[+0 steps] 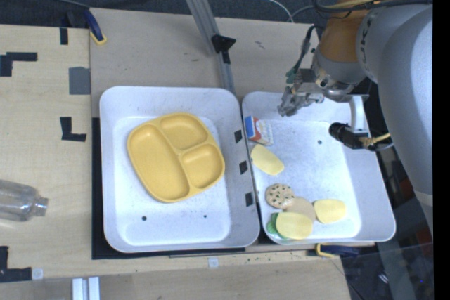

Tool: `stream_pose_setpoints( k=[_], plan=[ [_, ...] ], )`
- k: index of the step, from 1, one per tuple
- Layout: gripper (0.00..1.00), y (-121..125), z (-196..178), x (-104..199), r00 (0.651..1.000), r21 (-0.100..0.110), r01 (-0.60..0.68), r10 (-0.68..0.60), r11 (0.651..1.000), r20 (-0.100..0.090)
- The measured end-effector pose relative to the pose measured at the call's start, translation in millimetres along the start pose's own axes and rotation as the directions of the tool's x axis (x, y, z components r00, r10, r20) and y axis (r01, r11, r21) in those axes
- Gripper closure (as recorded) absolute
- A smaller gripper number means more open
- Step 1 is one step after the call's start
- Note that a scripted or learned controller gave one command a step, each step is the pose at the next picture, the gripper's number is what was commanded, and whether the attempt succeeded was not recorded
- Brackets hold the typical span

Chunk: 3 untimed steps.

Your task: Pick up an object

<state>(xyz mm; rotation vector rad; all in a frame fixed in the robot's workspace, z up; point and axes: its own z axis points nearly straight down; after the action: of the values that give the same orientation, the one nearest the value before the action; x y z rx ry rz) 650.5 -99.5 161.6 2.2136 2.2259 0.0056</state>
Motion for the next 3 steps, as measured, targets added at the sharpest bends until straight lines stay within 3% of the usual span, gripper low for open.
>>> stream_pose_setpoints(
  k=[1, 2, 3],
  plan=[
    [1.00, 23.7, 73.7, 1.8, 1.000, 0.015, -0.003, 0.003, 1.000, 0.003],
    [1.00, -37.8, 72.2, -46.1, 1.000, 0.008, -0.011, 0.010, 1.000, 0.003],
    [1.00, 24.8, 73.5, 6.2, 1.000, 0.021, 0.000, 0.000, 1.000, 0.007]
  ],
)
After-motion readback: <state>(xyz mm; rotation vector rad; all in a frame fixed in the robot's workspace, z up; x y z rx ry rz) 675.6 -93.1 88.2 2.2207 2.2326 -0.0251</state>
